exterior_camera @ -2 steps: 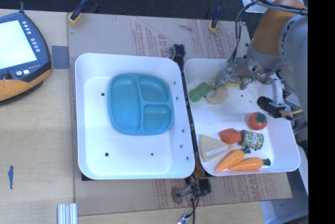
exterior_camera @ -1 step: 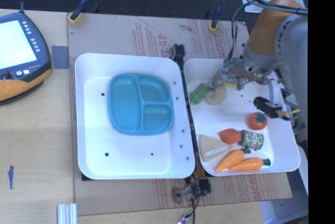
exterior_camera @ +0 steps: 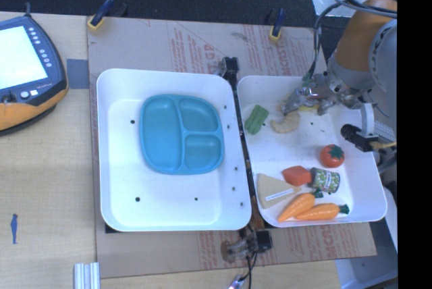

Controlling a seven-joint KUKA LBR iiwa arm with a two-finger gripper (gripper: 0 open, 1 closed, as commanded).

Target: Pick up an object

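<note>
My gripper is low over the back of the right bin, with its fingers spread open. A small yellowish thing shows just under it, mostly hidden. A tan flat piece lies just in front and to the left of the gripper, and a green block lies further left. Toward the front of the bin are a tomato, a red piece, a small green can, a cheese wedge and two carrots.
The left bin holds a blue divided plate. A tablet in an orange case lies at the far left of the bench. Clamps sit at the bins' shared edge. The grey and orange arm comes in at the upper right.
</note>
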